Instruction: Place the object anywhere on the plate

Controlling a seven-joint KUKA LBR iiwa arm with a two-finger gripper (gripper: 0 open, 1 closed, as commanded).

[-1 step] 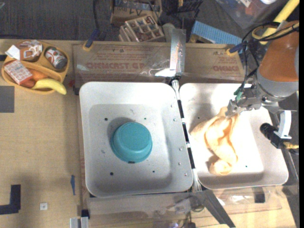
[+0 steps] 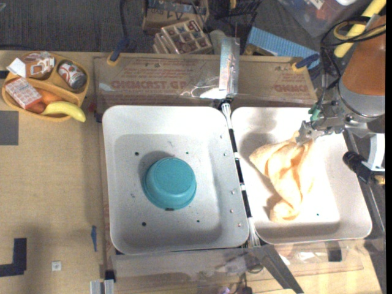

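You have the hand (image 2: 308, 129) pinched on the top corner of the orange cloth (image 2: 286, 175), which hangs into the right bin (image 2: 355, 225). Transfer not yet done: the teal plate (image 2: 170, 182) in the left bin (image 2: 122, 133) carries nothing. Cardboard lettering behind is unreadable.

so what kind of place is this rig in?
Likely a robotics lab bench: two white bins side by side under a fixed camera, a tray of toy food on the bench, and cables and boxes cluttering the floor behind.
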